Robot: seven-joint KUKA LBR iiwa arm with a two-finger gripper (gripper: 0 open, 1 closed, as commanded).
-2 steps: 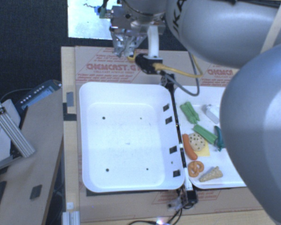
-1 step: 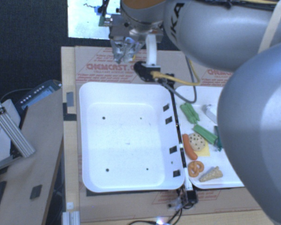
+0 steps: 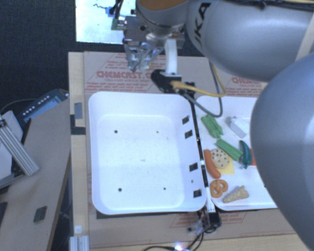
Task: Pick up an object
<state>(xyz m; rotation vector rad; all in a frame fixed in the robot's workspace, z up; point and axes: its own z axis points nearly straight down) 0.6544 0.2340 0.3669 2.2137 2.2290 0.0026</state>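
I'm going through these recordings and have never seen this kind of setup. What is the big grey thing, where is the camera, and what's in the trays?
The big grey shape is a robot arm, reaching in from the right. The single camera is fixed above the bench and looks down at a slant. At the arm's end is its gripper, a two-fingered claw, hanging near the top of the picture over the cardboard behind the left bin. Nothing shows between its fingers. I cannot tell if they are open or shut.

Two shallow white bins sit side by side. The right bin, partly hidden by the arm, holds small toy foods: green pieces, a sausage, a cookie, a pretzel and a beige cone shape. The job is to pick one up; that has not happened yet.
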